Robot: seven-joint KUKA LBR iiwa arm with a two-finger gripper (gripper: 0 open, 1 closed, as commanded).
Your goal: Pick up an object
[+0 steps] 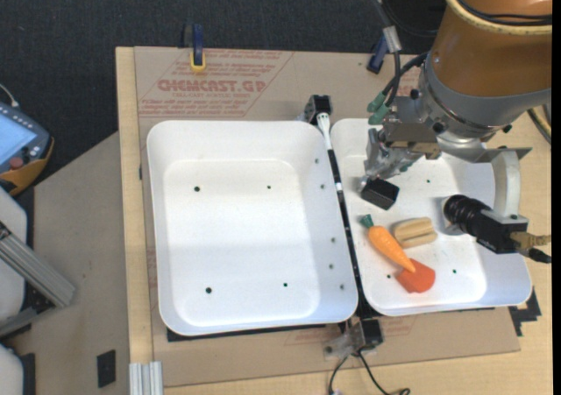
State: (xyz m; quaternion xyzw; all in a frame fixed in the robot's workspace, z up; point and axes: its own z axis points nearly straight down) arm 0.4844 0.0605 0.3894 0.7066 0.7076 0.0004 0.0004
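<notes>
The gripper (384,176) is seen low in the right bin (469,292), near its left wall, its fingers closed on a black block (379,193). A carrot (388,245), a bread roll (414,232) and a red piece (418,278) lie toward the front edge.

Arm's gripper (379,176) is down in the right bin (491,290), right over a small black block (379,193) — carrot (388,245), tan bread roll (414,232) and a red piece (418,278) sit nearby. Left bin (175,144) is beside it.
</notes>
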